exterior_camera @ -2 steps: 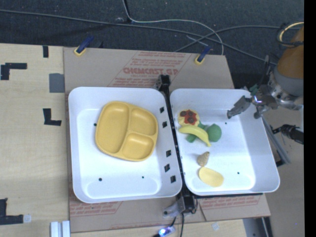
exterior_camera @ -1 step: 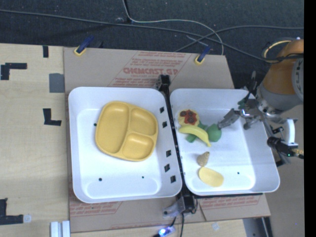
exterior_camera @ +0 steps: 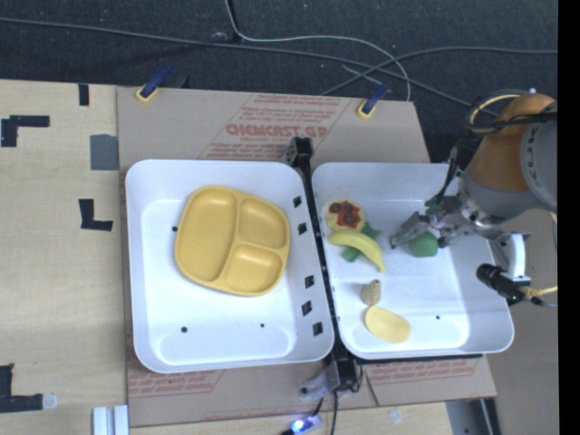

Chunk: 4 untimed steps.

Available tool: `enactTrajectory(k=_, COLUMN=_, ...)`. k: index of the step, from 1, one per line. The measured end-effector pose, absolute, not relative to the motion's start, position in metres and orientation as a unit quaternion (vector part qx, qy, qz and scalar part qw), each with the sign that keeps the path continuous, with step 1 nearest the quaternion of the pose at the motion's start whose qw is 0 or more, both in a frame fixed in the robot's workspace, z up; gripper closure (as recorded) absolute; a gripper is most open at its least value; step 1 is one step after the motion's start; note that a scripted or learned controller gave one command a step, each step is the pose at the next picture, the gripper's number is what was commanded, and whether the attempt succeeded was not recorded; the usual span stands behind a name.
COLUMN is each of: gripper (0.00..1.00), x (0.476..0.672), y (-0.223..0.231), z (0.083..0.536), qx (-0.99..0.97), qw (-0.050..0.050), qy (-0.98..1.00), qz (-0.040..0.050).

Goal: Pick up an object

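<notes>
Yellow plastic marks the sectioned plate (exterior_camera: pixel 232 240) that is set in the left bin (exterior_camera: pixel 145 333). In the right bin (exterior_camera: pixel 480 338), a banana (exterior_camera: pixel 359 246), a small pizza slice (exterior_camera: pixel 345 213), a tan lump (exterior_camera: pixel 371 291) and a pale yellow chip (exterior_camera: pixel 388 324) are spread near the divider. The gripper (exterior_camera: pixel 419 232) is lowered over a green object (exterior_camera: pixel 422 244) by the right wall; whether that object is pinched cannot be told.

One fixed camera looks down on the bench (exterior_camera: pixel 54 243) at a slant. Both white bins (exterior_camera: pixel 145 270) sit mid-frame, moderately near.
</notes>
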<state>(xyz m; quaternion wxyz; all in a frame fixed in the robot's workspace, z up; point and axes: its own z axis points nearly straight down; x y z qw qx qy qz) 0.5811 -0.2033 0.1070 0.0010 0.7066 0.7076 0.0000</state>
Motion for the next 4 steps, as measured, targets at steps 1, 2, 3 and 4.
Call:
enactTrajectory(k=1, gripper=0.00, x=0.582, y=-0.203, z=0.085, qx=0.706, qw=0.001, qy=0.708, qz=-0.0010)
enactTrajectory(k=2, gripper=1.00, x=0.583, y=-0.204, z=0.097, qx=0.706, qw=0.004, qy=0.708, qz=0.0001)
enactTrajectory(k=3, gripper=1.00, x=0.575, y=-0.205, z=0.146, qx=0.707, qw=0.001, qy=0.707, qz=0.0007)
enactTrajectory(k=4, gripper=1.00, x=0.572, y=-0.208, z=0.190, qx=0.707, qw=0.002, qy=0.707, qz=0.0008)
